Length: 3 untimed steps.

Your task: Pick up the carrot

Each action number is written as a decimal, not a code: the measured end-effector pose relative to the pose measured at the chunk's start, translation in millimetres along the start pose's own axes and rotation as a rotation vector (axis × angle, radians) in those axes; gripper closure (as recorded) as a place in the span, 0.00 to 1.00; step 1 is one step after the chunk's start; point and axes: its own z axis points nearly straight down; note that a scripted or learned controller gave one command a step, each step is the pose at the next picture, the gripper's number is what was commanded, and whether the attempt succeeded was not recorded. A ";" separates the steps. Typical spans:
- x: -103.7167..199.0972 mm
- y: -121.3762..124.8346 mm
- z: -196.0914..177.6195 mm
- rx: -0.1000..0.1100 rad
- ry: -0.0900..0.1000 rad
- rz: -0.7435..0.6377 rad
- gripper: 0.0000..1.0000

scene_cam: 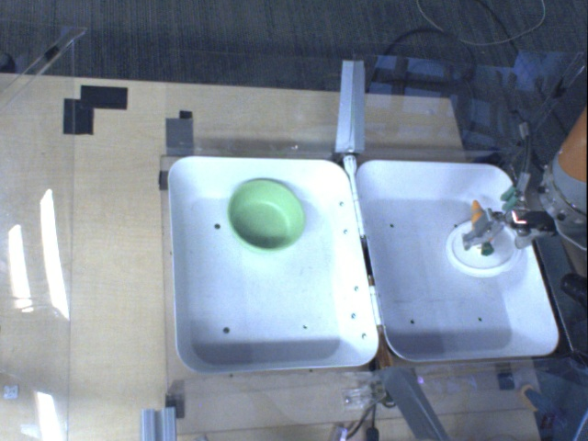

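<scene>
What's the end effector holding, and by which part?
Cannot tell. The end effector sits over the plate right beside the carrot, but any hold is too small to make out.

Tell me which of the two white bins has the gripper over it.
The right bin: the gripper hangs there by the carrot. The left bin holds a green bowl.

Arm and carrot only partly seen at the right-hand bin

The grey arm with its orange band [571, 168] is cut off by the right edge; the small orange carrot [476, 211] is half covered by the two-finger gripper [484, 237], whose fingers are too small to read.
</scene>
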 end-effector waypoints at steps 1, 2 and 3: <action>-42.9 64.8 99.1 0.000 -0.001 0.084 0.00; -40.5 109.3 143.1 -0.025 -0.002 -0.076 0.00; -43.8 127.6 144.0 -0.020 0.005 -0.239 0.00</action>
